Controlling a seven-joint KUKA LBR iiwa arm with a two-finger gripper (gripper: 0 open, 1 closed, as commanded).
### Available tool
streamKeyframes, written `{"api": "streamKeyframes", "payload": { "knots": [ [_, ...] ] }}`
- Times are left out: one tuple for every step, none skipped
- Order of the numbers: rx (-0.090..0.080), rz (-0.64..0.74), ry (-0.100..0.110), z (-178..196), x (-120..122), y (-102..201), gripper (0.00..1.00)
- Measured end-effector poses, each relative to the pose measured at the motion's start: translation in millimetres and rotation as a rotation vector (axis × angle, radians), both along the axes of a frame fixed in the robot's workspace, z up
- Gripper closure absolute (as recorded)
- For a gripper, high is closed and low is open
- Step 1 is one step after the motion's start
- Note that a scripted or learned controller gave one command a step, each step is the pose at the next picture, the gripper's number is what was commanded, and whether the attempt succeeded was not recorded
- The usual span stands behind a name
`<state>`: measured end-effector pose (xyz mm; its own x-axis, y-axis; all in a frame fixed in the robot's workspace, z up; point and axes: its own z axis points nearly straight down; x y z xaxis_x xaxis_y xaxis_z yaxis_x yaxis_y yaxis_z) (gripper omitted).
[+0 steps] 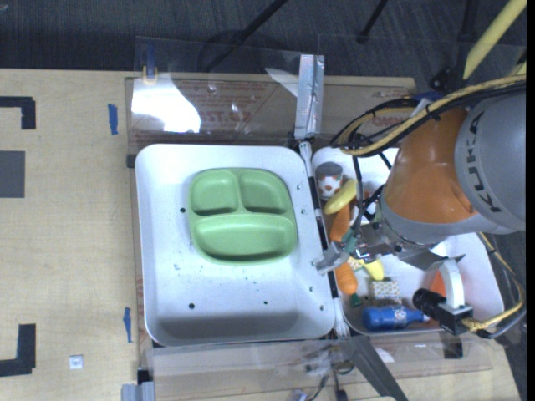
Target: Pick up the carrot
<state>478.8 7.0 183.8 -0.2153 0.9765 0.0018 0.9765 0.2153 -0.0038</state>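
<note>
Green plastic plate [243, 214], three compartments, sits in the middle of the left white bin [159, 249], nothing on it. All else is noted relative to this plate.

To the plate's right, past the wall between the bins, lies the right white bin [485, 257], crowded along its near wall. Orange carrot [342, 255], long and tapered, lies just right of the plate against that dividing wall, running lengthwise away from the camera, partly hidden by the tool. A yellow banana-shaped toy [340, 194] rests right of the plate's upper edge, beside the carrot's far end. A small white and brown round object [328, 174] is just above the banana. Lower right of the plate: a blue bottle-like object [386, 316] lying on its side, and a small speckled block [384, 289] above it.

Grey arm with orange band [435, 182] reaches in from the plate's right. Its gripper [347, 253] is low over the carrot's middle; whether it is open or closed, or grasps anything, cannot be told.
</note>
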Motion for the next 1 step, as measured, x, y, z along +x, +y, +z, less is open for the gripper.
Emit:
{"api": "streamKeyframes", "payload": {
  "knots": [
    [-0.002,0.232,-0.008,0.6,37.9,-35.6,0.00]
  ]
}}
